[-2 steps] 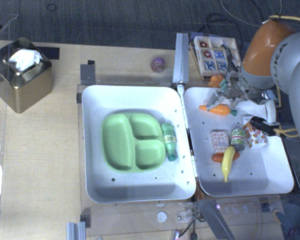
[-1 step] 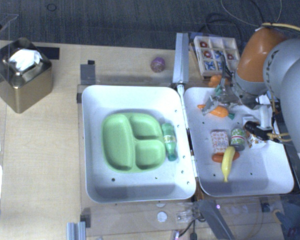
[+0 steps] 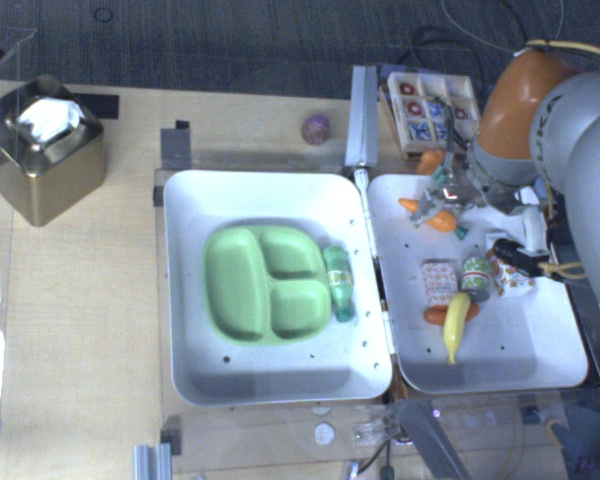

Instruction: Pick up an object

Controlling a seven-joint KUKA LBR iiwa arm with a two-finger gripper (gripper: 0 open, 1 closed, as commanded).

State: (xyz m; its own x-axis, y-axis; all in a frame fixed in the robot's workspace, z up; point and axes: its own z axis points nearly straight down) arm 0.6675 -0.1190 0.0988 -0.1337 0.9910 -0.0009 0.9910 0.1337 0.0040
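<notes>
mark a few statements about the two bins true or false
1. A green tray lies in the left bin. True.
2. The banana lies in the left bin. False: it lies in the right bin.
3. A bottle lies at the tray's right edge. True.
4. The gripper hangs over the left bin. False: it is over the right bin's far end, by a carrot.
5. A can stands beside the banana. True.

Open floor (image 3: 525,353) beside banana (image 3: 454,325)
</notes>
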